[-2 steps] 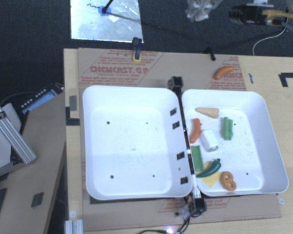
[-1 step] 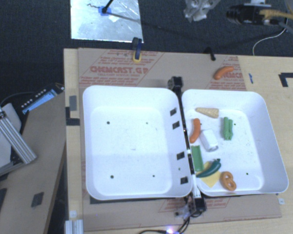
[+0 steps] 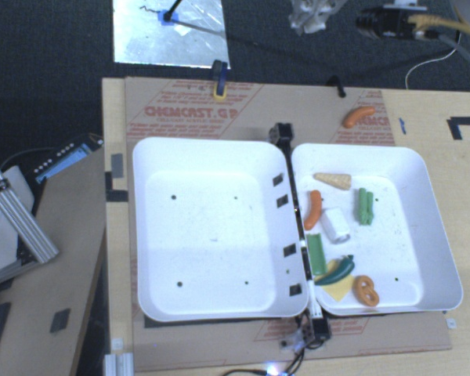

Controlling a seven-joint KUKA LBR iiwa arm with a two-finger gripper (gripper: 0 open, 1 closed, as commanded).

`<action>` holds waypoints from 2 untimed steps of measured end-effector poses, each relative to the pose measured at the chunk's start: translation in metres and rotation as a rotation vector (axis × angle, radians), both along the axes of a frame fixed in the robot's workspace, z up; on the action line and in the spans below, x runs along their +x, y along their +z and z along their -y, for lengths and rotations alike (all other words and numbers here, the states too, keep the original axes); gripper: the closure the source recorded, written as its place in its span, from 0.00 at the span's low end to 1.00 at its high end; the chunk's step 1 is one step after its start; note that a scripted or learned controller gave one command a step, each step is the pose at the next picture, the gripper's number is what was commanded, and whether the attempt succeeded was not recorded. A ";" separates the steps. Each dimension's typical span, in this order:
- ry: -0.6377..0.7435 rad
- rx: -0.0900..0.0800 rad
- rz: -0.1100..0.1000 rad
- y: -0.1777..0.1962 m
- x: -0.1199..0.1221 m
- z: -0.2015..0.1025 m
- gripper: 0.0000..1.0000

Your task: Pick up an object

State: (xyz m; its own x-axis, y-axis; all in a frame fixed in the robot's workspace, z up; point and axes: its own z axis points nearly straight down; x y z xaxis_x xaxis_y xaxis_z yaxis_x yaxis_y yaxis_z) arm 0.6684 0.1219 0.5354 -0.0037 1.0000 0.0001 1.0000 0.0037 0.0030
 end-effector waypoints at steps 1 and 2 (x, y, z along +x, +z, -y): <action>0.000 0.000 0.000 0.000 0.000 -0.004 1.00; 0.000 0.000 0.000 0.000 0.000 -0.005 1.00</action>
State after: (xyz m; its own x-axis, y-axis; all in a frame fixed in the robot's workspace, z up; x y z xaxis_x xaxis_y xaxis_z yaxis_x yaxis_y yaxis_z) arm 0.6685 0.1265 0.5354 -0.0033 1.0000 -0.0002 1.0000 0.0033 0.0032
